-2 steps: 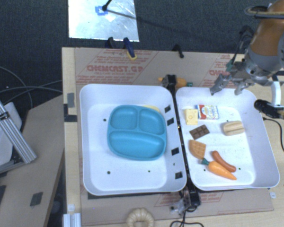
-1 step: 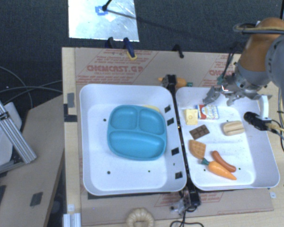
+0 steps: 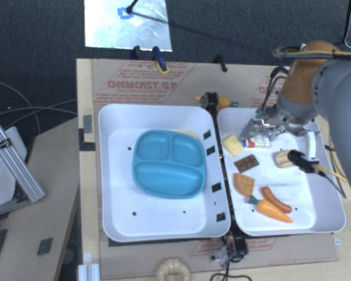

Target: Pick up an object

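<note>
So the gripper (image 3: pixel 259 132) is down low in the right bin (image 3: pixel 324 212), in the back half of it, and honestly I can't tell from here if it's open or closed, the metal bits all blur together at this angle. Nothing I'd call held. Right at its tip there's a little red-white-blue piece (image 3: pixel 255 143). It's tucked so close I can't say whether the two are touching or there's a sliver of air between them. The arm (image 3: pixel 333 86) comes in from the right and bends down toward the bin, with the orange band (image 3: pixel 307 69) sitting above the wrist and the gripper pointing down and toward the divider between the bins. Just beside the gripper on the divider side is a yellow cheese wedge (image 3: pixel 233 145). A bit further toward the front rim from there you get a brown chocolate square (image 3: pixel 246 163), then a waffle-looking cracker (image 3: pixel 244 184). Two carrots (image 3: pixel 275 206) lie side by side well away from the gripper, near the front of that bin. Over the divider, well apart from the gripper, the left bin (image 3: pixel 120 157) has a blue divided plate (image 3: pixel 168 163) lying flat in it.
</note>
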Controlling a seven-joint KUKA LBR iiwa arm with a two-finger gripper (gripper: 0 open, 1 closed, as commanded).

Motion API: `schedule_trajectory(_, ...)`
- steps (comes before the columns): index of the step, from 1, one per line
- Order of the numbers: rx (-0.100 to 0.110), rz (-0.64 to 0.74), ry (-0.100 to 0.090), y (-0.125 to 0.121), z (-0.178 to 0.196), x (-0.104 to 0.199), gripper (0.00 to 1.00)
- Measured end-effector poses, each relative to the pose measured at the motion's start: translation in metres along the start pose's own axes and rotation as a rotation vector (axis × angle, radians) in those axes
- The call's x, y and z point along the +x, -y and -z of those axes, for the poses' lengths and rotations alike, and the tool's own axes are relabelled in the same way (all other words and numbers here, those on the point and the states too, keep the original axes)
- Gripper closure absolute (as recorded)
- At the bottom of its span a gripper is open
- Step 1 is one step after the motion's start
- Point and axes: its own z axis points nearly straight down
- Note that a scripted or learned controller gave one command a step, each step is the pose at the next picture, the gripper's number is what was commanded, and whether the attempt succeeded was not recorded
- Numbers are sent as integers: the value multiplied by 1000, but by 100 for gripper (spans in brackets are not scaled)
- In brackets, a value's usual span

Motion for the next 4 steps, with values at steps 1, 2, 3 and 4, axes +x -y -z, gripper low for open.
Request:
schedule_trajectory(1,-5,0,1,-1,0,0,0)
schedule_trajectory(2,-9,2,2,-2,12,0,100)
schedule_trajectory(3,-12,1,2,-4,77,5,100)
schedule_trajectory(4,-12,2,2,-16,130,7,100)
